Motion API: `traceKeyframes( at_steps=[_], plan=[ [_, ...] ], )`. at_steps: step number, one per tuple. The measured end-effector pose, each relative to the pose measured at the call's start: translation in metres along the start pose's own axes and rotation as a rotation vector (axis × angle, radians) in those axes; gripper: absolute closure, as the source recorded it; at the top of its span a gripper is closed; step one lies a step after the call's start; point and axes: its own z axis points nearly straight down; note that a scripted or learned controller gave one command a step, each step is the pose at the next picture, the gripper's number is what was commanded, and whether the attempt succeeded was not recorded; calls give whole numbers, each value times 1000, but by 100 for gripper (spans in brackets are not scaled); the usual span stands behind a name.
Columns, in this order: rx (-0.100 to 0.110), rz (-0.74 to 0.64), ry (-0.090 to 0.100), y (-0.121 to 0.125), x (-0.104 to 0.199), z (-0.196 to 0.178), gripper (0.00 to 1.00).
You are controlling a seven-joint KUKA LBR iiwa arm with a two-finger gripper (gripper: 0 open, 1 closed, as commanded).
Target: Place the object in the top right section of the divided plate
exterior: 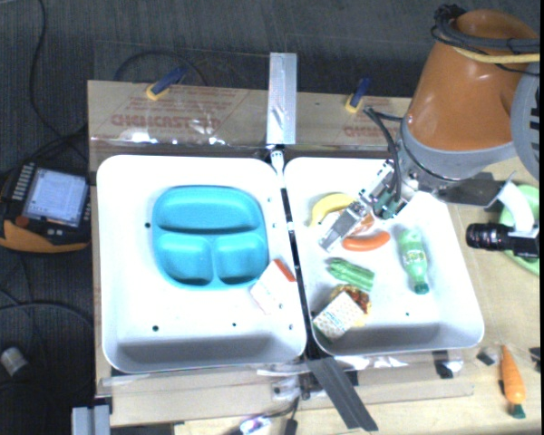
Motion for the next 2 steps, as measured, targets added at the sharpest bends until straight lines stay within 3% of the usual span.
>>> traceKeyframes(
  at_steps=[2],
  plan=[
    [0, -1, 0, 0, 0, 0, 0]
  ],
)
